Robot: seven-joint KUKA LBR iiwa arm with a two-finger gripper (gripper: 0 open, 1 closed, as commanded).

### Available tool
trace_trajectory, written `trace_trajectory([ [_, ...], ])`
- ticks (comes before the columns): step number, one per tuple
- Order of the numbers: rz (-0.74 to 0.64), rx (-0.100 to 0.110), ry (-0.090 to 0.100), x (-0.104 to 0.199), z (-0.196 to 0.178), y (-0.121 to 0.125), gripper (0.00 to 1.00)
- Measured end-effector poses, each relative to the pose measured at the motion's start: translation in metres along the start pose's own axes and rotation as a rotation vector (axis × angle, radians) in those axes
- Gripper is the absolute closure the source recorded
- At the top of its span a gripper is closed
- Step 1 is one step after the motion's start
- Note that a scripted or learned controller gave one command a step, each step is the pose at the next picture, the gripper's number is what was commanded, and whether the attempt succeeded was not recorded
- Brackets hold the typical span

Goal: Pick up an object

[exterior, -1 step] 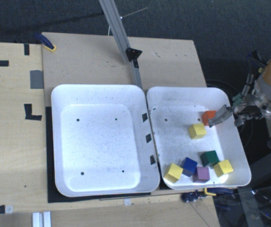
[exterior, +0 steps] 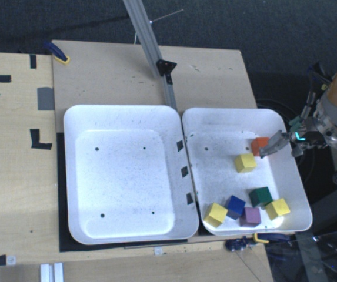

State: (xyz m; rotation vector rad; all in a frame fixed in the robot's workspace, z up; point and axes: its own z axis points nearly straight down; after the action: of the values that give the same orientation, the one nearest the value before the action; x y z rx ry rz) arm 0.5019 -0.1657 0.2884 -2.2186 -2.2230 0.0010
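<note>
The right bin (exterior: 215, 128) holds several small blocks. An orange block (exterior: 259, 142) lies near its right wall, and a yellow block (exterior: 245, 163) sits just below and to the left of it. My gripper (exterior: 269, 147) reaches in over the right rim, and its tip sits right beside the orange block, touching or nearly touching its right side. Along the bin's front lie a green block (exterior: 260, 195), a blue block (exterior: 236, 205), a purple block (exterior: 251, 215) and two more yellow blocks (exterior: 216, 214), (exterior: 278, 207).
The left bin (exterior: 121, 122) stands beside the right one, their rims meeting in the middle. A grey metal pole (exterior: 147, 34) slants across the bench behind the bins. The arm's wrist (exterior: 324, 128) hangs outside the right rim.
</note>
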Motion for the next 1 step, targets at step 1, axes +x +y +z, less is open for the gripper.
trace_trajectory([
  [1,0.002,0.005,0.001,-0.004,0.0521,-0.0096,0.0],
])
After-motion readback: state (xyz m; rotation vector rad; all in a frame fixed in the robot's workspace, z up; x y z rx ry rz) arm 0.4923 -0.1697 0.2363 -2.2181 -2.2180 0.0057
